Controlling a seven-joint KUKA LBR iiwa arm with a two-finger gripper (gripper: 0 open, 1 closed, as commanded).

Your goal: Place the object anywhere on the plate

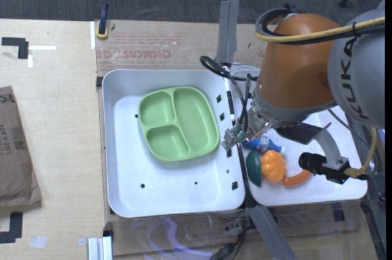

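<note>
Tool [236, 135] low at the bins' shared edge
Its grip cannot be told; the green plate [178, 123] lies left, toys [272, 165] right.

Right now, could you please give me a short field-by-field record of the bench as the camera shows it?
left bin: holds the green divided plate, upright, three compartments, nothing on it
right bin: holds an orange pumpkin-like toy, a dark green item, an orange-red item and a blue-and-white item, clustered near the divider
gripper: low over the divider between the bins, near the plate's right edge
task state: nothing placed on the plate yet
</note>
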